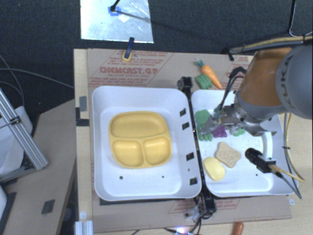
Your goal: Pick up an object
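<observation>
A: Where is the gripper (213,126)?
B: Low in the right bin (244,182), over the green toy (202,117) and the purple toy (220,130).
A: Does it hold one?
B: I cannot tell; the fingers are blurred together there. The bread slice (228,154) and yellow lemon (213,169) lie nearer. The yellow tray (140,138) sits in the left bin (112,182).

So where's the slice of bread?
The slice of bread lies in the right bin, near its front, just right of the yellow lemon and below the purple grapes.
</observation>
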Robot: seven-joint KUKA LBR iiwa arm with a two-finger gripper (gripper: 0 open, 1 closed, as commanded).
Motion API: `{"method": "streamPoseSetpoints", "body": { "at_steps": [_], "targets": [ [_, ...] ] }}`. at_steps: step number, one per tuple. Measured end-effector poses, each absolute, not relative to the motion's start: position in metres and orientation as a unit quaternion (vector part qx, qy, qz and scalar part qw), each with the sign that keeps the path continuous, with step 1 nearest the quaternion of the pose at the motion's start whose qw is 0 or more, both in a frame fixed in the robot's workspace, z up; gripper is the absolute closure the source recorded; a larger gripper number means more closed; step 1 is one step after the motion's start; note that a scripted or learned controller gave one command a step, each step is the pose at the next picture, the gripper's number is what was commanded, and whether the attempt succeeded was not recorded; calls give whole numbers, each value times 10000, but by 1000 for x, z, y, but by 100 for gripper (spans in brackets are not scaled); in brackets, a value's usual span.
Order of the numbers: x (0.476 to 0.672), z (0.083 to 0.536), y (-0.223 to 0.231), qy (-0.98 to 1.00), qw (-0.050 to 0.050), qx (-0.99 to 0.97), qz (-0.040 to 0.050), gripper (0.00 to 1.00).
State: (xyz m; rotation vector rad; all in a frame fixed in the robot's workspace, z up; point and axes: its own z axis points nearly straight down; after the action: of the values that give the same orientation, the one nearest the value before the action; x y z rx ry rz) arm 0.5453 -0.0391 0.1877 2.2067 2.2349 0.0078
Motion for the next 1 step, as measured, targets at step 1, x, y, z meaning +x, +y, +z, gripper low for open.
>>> {"method": "streamPoseSetpoints", "body": {
  "at_steps": [1],
  "targets": [
    [512, 315, 61, 7132, 27, 7009, 74, 0]
  ]
}}
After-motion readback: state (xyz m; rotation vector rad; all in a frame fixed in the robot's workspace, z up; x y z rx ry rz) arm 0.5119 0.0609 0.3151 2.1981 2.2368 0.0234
